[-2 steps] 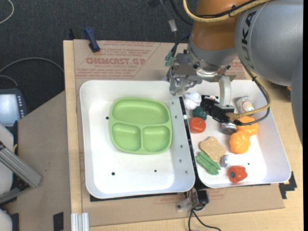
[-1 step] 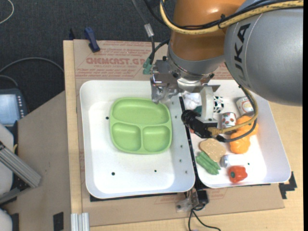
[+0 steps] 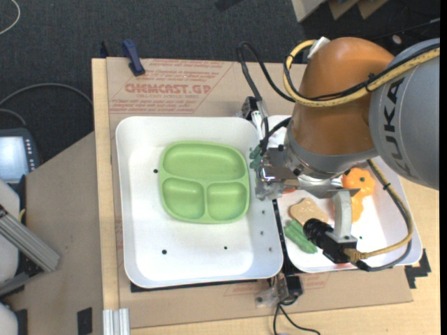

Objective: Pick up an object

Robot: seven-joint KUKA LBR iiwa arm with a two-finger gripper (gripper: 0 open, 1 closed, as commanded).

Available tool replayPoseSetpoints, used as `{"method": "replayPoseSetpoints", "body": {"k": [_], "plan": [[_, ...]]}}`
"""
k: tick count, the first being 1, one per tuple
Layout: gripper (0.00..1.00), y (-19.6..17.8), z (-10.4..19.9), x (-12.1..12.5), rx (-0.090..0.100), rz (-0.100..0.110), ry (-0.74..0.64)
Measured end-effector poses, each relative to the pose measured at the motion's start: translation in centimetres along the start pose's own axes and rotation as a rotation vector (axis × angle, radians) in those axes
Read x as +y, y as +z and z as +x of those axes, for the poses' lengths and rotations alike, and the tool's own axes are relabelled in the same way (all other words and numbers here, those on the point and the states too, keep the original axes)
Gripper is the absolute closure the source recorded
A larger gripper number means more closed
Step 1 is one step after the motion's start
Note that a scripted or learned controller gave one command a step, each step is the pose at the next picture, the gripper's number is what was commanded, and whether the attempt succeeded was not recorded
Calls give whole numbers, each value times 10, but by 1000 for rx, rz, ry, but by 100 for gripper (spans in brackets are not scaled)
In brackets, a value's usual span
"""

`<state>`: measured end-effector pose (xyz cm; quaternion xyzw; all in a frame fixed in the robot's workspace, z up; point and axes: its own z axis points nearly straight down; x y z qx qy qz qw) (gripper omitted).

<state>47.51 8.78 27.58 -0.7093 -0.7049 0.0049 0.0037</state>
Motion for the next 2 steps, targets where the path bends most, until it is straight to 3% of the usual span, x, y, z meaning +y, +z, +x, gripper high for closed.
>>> {"method": "replayPoseSetpoints", "body": {"k": [1,2], "plan": [[100,-208,2,3,7,-33,-7],[100,-209,4,2,2,-17,-7]]}}
